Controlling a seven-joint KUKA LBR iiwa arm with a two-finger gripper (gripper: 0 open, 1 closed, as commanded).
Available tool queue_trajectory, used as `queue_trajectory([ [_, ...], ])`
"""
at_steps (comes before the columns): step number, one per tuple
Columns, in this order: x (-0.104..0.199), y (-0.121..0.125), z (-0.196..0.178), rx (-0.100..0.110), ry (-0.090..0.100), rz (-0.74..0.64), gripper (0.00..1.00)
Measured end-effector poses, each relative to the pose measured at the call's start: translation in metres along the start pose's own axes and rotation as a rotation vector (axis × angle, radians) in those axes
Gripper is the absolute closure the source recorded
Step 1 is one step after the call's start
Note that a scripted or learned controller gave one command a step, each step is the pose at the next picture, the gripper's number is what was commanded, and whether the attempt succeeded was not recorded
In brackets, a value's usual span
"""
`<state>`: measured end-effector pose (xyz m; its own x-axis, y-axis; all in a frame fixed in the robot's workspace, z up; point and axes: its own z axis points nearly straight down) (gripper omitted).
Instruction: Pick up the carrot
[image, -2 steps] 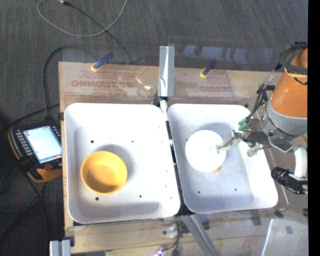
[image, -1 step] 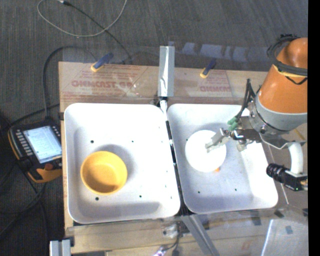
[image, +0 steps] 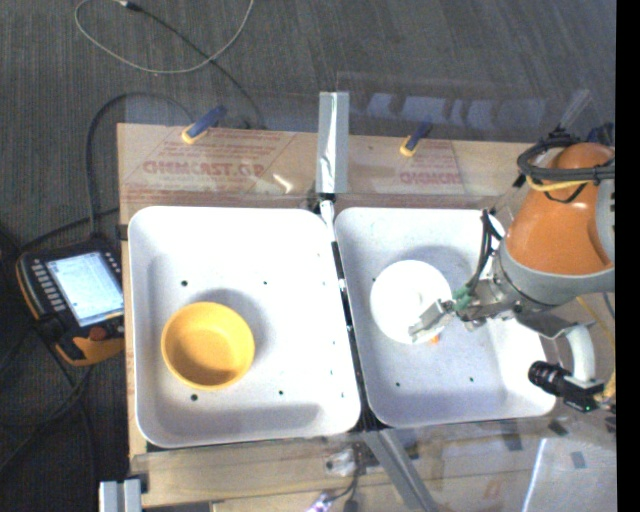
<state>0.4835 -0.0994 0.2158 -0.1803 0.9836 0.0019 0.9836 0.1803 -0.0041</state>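
A: Looking for the carrot first: there is a small orange bit (image: 436, 338) in the right shallow white plastic bin (image: 400, 395), lying at the lower right edge of the round white plate (image: 405, 298). I take that to be the carrot, though most of it is hidden.

B: Hidden by what?

A: By the two-finger gripper (image: 430, 322) on the grey arm with the orange band (image: 560, 235), which reaches in from the right. Its pale fingertips sit right over the orange bit, just above and to its left in the camera view.

B: So which way does the carrot lie from the fingers?

A: Directly under them or just beside, towards the near side of the bin. I cannot make out its long axis; too little of it shows.

B: Are the fingers open or closed?

A: I cannot tell. They blur against the white plate, and I cannot see the carrot between them, so I would not call it held.

B: And further out?

A: The left shallow white bin (image: 150, 230) holds a round yellow plastic bowl (image: 208, 344), well apart from the arm. Both bins rest on the wooden bench (image: 230, 165), and a handheld control pendant with a lit screen (image: 75, 290) lies on the floor at the left.
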Motion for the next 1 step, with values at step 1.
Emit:
queue_trajectory([
  [1,-0.0141,-0.0023,-0.0371,-0.001,-0.004,-0.178,0.00],
])
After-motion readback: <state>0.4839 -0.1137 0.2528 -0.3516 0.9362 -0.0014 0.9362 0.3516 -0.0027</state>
